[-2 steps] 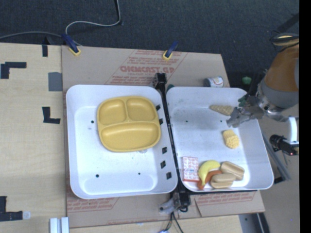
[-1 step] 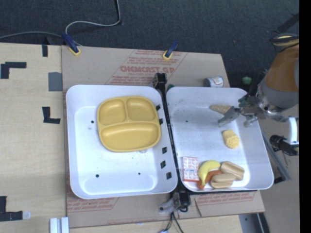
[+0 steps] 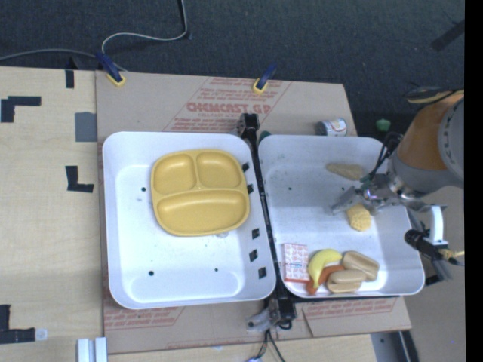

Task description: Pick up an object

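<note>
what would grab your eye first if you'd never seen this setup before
Probably the yellow divided tray, lying flat in the upper part of the left bin. Next, the grey arm with its orange band reaching in from the right, its gripper low over the right bin, just above a small yellow lump. Toy foods, a banana among them, cluster at that bin's near edge.

The grey arm with its orange band [image 3: 434, 145] runs off the right edge. The tool's [image 3: 361, 200] finger spacing is too small to tell. Print on the small red-and-white packet [image 3: 295, 261] is unreadable. The orange carrot-like piece [image 3: 320, 279] lies partly under the yellow banana [image 3: 323, 262].
</note>
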`<state>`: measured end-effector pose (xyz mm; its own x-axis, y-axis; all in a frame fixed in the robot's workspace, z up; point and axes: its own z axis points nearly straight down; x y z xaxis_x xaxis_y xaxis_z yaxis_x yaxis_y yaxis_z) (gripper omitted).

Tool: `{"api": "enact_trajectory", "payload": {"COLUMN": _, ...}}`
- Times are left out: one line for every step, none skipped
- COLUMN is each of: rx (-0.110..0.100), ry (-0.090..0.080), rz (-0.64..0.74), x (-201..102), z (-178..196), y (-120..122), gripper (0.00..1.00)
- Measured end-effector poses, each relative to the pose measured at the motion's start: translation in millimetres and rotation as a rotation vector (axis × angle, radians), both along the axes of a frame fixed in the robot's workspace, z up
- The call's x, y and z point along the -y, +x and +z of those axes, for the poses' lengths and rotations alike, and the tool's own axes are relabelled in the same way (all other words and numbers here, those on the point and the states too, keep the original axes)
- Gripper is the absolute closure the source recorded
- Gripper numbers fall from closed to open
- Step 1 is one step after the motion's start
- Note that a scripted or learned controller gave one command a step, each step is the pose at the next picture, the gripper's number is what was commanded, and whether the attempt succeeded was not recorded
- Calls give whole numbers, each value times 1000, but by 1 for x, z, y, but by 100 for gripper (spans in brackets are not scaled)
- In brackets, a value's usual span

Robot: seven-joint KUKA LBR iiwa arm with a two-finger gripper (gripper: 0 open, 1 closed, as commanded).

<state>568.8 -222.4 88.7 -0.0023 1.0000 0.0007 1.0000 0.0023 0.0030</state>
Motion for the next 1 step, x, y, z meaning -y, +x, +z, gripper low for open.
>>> {"api": "enact_trajectory", "payload": {"rx": 3, "ry": -4, "rz": 0, "x": 1, "z": 10, "y": 0, "gripper": 100}}
